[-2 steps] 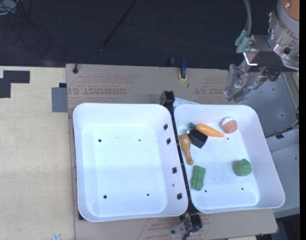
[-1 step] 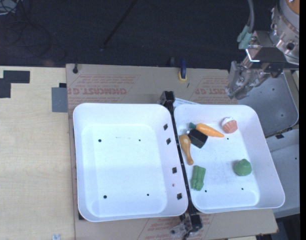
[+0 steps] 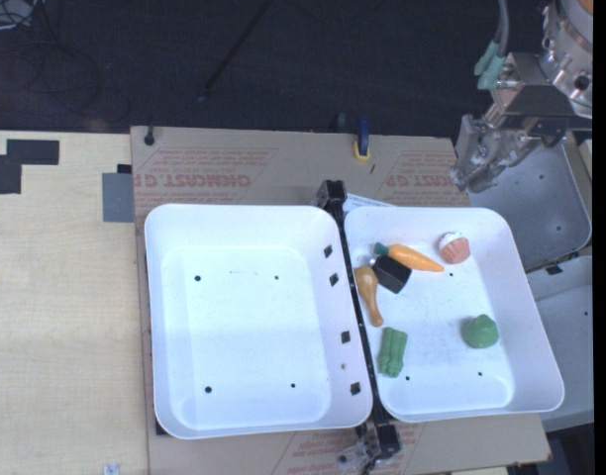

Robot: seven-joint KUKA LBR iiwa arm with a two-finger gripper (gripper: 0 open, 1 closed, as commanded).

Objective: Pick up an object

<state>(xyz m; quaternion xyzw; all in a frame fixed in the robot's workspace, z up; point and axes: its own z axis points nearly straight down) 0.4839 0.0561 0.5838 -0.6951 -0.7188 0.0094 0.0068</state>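
Note:
My gripper (image 3: pixel 473 169) hangs above the bench behind the right bin's far right corner, well clear of the objects, and nothing shows between its fingers. The right bin (image 3: pixel 521 364) holds an orange carrot (image 3: pixel 416 257), a small black block (image 3: pixel 390 274), a tan-orange gourd-shaped piece (image 3: pixel 368 293) by the divider, a pink and white cupcake-like item (image 3: pixel 454 247), a green rectangular piece (image 3: pixel 392 351) and a round green lump (image 3: pixel 480 332).
The left bin (image 3: pixel 174 265) sits beside the right one, joined by a black clip strip (image 3: pixel 345 295). Both rest on a cardboard sheet (image 3: pixel 244 171). A grey metal plate (image 3: pixel 551 201) lies to the right, under the arm.

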